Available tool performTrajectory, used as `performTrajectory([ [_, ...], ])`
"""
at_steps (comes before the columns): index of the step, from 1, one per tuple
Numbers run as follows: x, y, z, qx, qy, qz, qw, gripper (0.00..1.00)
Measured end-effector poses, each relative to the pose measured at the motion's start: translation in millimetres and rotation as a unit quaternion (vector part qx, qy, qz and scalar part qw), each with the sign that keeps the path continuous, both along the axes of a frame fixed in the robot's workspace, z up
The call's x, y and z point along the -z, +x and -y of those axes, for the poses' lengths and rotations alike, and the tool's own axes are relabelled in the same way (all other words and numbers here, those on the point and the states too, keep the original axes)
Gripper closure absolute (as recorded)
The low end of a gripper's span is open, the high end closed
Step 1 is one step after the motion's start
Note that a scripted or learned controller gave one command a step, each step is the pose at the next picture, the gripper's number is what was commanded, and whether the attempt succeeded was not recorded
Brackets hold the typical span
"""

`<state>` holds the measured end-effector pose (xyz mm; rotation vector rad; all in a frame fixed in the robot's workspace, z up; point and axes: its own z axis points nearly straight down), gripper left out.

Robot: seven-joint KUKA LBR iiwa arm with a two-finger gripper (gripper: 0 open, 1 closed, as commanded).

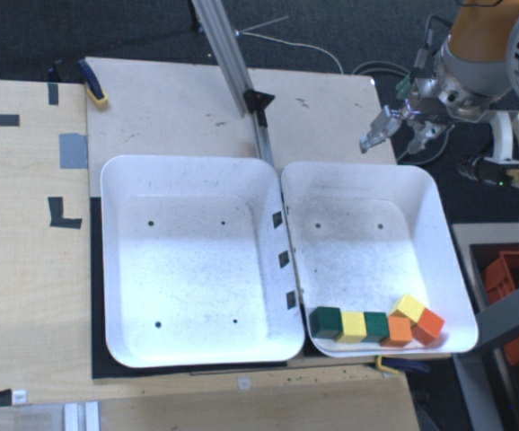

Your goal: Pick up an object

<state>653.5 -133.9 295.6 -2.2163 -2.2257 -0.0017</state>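
Up beyond the right bin (439, 206), the tool (401, 131) hangs with fingers spread, gripping nothing. Coloured blocks (378, 324) line that bin's near edge.

Robotics lab, taped plywood bench (26, 241), white bins (188, 173), loose cables (286, 39), aluminium camera mast (224, 39)

One fixed camera looks down at a slant on both white bins (116, 241) from above.

Coloured blocks (376, 323) (green, yellow, orange) lie clustered in the right bin's (439, 214) near corner.
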Motion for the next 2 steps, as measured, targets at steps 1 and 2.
performTrajectory([
  [1,135,-47,34,0.003,-0.0004,-0.006,1.0000,0.00],
  [2,208,-75,29,0.002,-0.0004,-0.003,1.0000,0.00],
])
